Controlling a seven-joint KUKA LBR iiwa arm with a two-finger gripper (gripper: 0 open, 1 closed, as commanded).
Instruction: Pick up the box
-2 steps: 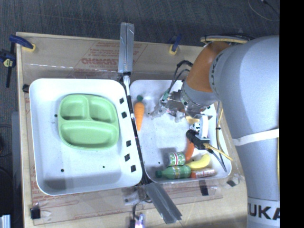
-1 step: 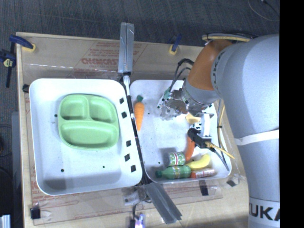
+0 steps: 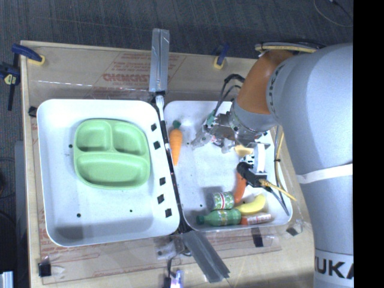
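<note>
Gripper (image 3: 211, 132) over right bin (image 3: 198, 179); box's long axis cannot be told

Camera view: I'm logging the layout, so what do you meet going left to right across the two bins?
Green tray → carrot → can → banana.

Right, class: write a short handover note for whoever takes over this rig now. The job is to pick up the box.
Gripper: low over the far part of the right bin; whether it grips anything cannot be told.
Box: not surely identified. A small yellow thing, partly hidden under the wrist, may be it.
Also in the right bin: carrot by the left wall; can, green bottle and banana at the near end. The left bin holds a green plate.
Done: no lift visible.
Left: find the box, grasp it, lift it.
</note>
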